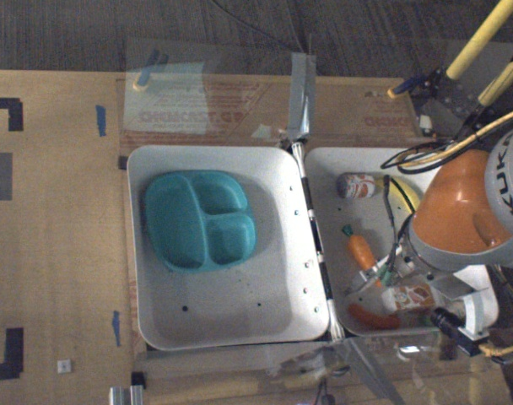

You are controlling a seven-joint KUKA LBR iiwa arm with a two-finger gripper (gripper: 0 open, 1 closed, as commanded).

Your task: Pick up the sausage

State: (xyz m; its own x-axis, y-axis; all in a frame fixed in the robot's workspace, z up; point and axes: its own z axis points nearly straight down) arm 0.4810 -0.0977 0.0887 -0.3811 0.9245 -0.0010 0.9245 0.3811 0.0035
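Sausage (pixel 374 316) lies flat along the near wall of the right bin (pixel 324 226), long axis running side to side across the view, its right end tucked under a small packet (pixel 411 296). The carrot (pixel 361 251) sits just beyond it, angled, with the can (pixel 356 186) farther back. The gripper (pixel 390 272) hangs just above the sausage beside the carrot; whether its jaws are open, I can't tell.

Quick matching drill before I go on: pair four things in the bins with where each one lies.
1. sausage
2. carrot
3. can
4. teal divided plate

A. left bin
B. right bin, far end
C. right bin, near wall
D. right bin, middle, left of the arm

Pairs: 1-C, 2-D, 3-B, 4-A
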